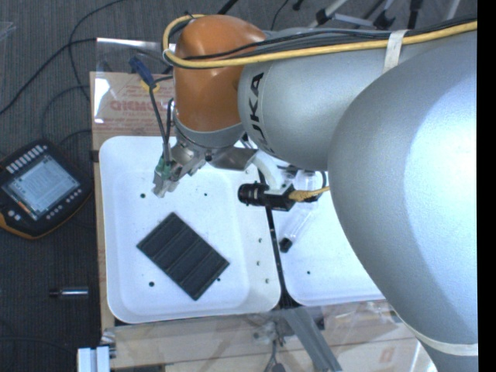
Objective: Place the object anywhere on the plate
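The plate (184,256), a dark ribbed rectangle, lay flat and slantwise in the left white bin (116,208). My fingers (163,183) hung above the bin's upper left part, apart from the plate, up and to its left. I could not tell how far open they were, or whether anything sat between them. To do this well, I judged I had to travel down and right until centred over the plate, then lower before letting go.
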